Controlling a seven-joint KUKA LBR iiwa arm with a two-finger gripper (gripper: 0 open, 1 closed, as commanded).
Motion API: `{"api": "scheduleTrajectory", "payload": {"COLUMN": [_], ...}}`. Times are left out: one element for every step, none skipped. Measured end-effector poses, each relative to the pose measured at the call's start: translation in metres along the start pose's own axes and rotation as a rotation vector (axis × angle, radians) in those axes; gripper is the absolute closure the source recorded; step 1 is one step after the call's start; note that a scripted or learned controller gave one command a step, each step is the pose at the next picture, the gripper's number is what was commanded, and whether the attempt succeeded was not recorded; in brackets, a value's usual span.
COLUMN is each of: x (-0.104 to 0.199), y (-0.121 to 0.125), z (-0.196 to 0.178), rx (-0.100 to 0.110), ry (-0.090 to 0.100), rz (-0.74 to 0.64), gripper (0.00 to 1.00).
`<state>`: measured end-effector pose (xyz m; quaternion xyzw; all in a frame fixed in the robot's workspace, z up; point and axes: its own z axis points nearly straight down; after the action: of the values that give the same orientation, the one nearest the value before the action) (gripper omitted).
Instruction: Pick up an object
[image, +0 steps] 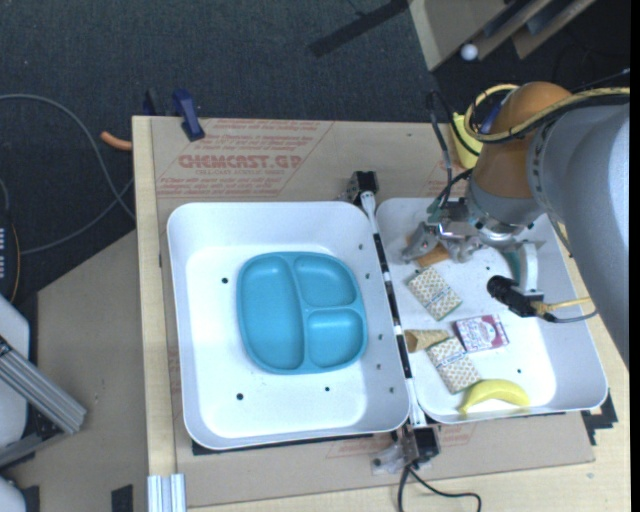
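Note:
My gripper (440, 240) hangs low over the far left part of the right bin (575, 365), under the grey arm with its orange band. A small tan piece (431, 259) lies right beneath it; whether it is held cannot be made out. In front of the gripper lies a patterned packet (434, 292). Nearer the front are a maroon and white box (479, 332), a tan wedge (423, 339), a second patterned packet (455, 363) and a yellow banana (494, 395).
The left bin (200, 260) holds a blue divided plate (300, 310). A black clamp (364, 186) sits at the far end of the ridge between the bins. A blue clip (186, 113) lies on the cardboard behind the bins.

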<state>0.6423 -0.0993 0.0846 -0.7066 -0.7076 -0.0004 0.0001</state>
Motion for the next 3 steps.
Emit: {"api": "scheduleTrajectory", "payload": {"x": [-0.0041,0.0043,0.0054], "y": [0.0246,0.0243,0.0243], "z": [-0.0004,-0.0004,-0.0004], "rx": [-0.002,0.000,0.001], "ry": [-0.002,-0.001,-0.002], "rz": [-0.001,0.000,0.000], "gripper": [0.00,0.00,0.00]}}
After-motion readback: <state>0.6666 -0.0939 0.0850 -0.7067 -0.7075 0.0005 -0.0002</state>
